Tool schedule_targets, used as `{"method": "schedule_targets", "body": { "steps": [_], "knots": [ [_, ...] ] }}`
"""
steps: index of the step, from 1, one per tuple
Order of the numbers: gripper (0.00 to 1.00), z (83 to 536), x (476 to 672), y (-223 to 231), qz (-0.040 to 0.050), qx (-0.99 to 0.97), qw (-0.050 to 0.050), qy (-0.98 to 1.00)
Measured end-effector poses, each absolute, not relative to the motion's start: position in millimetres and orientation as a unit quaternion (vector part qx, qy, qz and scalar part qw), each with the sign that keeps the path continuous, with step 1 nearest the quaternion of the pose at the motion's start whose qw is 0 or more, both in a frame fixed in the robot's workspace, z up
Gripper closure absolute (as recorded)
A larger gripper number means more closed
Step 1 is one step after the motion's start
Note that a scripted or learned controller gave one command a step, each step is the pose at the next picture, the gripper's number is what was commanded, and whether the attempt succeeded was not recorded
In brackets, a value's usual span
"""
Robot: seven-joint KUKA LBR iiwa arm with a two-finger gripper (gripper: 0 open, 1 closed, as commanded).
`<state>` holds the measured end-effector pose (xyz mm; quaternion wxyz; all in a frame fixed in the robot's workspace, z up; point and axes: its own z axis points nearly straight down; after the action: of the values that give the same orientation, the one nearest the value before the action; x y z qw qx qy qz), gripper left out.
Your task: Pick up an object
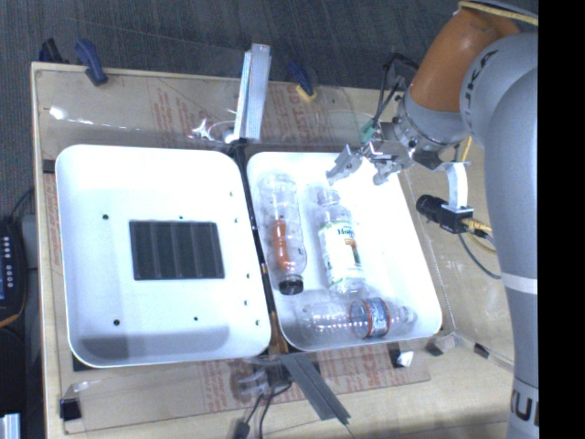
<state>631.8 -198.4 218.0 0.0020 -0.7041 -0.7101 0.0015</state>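
Three clear plastic bottles lying in the right bin (422, 273)

Orange-tinted bottle (281, 234) at 9 o'clock, white-labelled bottle (338, 245) at centre, blue-labelled bottle (356, 316) crosswise at 6 o'clock.

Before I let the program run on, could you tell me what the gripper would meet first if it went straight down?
Probably the bare floor of the right bin near its far corner; the gripper hangs beside the white-labelled bottle, though depth is unclear.

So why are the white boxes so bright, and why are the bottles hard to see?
In the camera view, strong light washes out the left bin and the right bin to plain white, with a soft shadow along the left bin's lower edge. The clear bottles blend into that glare, so mostly labels and caps stand out. The hand looks a bit blurry.
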Motion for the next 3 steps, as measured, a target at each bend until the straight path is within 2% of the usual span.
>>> {"method": "schedule_targets", "body": {
  "steps": [1, 2, 3],
  "knots": [
    [0.0, 304, 630.1, -208, 0.0001, -0.681, 0.0, -0.732],
    [0.0, 161, 593.2, -209, 0.0015, -0.636, 0.002, -0.771],
    [0.0, 92, 601.1, -208, 0.0007, -0.616, 0.001, -0.788]
  ]
}}
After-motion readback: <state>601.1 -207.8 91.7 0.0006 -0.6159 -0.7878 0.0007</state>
